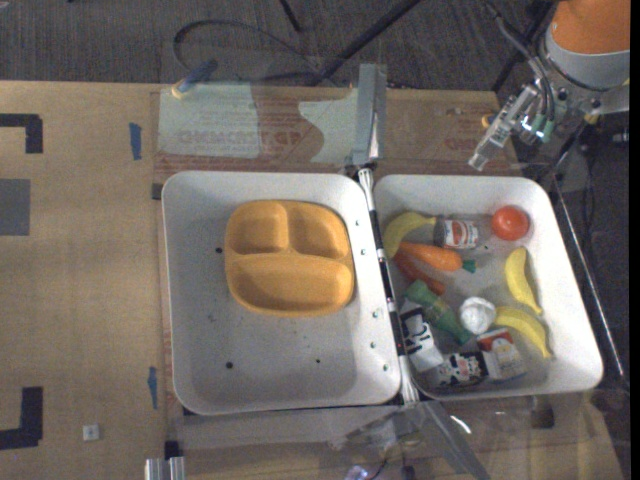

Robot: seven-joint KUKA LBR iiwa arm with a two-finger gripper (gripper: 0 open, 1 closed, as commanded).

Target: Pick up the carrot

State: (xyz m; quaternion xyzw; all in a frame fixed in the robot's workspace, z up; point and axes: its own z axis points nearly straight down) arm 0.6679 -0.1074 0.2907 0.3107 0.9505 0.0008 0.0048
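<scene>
Carrot point(432, 257) lies in the right bin point(575, 298), below and to the left of the gripper point(497, 133), well apart from it. Left bin point(190, 298), farther left of the gripper, bears a yellow divided plate point(290, 256). The arm point(590, 28) is cut off at the top edge. Bananas point(517, 278) lie below the gripper. Whether the gripper is spread or pressed together cannot be told at this size.
</scene>
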